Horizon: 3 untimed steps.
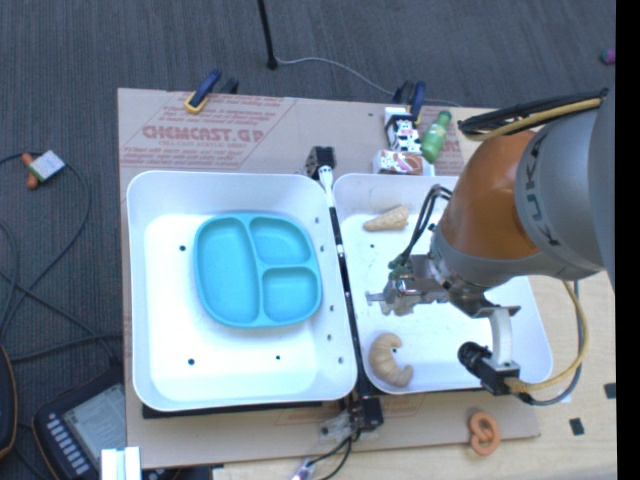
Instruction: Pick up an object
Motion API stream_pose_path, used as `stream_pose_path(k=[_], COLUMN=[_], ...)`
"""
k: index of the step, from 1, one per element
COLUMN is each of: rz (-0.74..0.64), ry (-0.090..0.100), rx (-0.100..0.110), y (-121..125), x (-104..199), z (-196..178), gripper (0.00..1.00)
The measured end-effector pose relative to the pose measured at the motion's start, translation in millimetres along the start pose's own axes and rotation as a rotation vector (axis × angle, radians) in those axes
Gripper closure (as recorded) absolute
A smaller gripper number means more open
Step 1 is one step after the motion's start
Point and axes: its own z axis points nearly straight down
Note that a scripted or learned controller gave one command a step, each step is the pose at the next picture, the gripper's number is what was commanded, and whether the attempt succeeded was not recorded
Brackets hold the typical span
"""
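Note:
In the right bin [352, 268] lie a tan croissant [390, 359] near the front left corner and a pale bread roll [387, 219] toward the back. My gripper [398, 296] hangs over the middle of the right bin, between the two pastries and touching neither. Nothing shows between its metal fingers. The grey arm with its orange band [490, 203] covers the right part of that bin.
The left bin [160, 198] holds a light blue three-compartment plate [258, 269]. On the cardboard behind the bins stand a green bottle [434, 136] and a small box [402, 160]. An orange ring [485, 432] lies at the front right.

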Motion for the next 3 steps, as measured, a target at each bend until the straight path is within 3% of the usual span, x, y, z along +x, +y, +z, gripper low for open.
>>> stream_pose_path(k=[3], rz=[-0.001], ry=[0.001], rx=[-0.001], y=[0], x=[-15], z=[0], gripper=[1.00])
